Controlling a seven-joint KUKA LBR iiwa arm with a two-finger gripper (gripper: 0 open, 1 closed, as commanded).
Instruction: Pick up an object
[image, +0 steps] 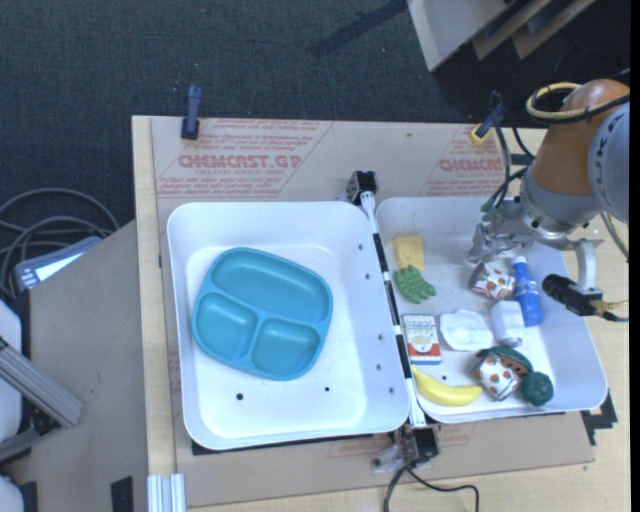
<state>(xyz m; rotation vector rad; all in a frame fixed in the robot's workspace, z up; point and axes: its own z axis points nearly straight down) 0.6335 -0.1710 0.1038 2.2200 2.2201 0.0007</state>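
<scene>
Progress first: nothing is lifted yet, as far as you can judge; every item in the right bin (590, 365) lies on the bin floor, so the pick itself is what remains. Pincer (497, 258) sits low in the upper part of that bin, at about 2 o'clock in the view, directly above and just touching or nearly touching a small red-and-white object (493, 284); you cannot tell which. Whether the pincer is apart or together you cannot tell either, since the wrist housing hides its working end. Arm (575, 150) comes in from 3 o'clock, orange band uppermost, wrist pointed steeply down. A blue-and-white bottle (524, 292) lies just beside the red-and-white object, toward 3 o'clock. Further candidates, should you need them: yellow block (408, 250) and green toy (414, 285) at the bin's 10 o'clock, a small carton (421, 337) and a white lid (463, 329) near its middle, banana (446, 391) at 7 o'clock. Left bin (190, 260) on the bench (300, 155) carries a blue divided plate (262, 313), well apart from the arm.
</scene>
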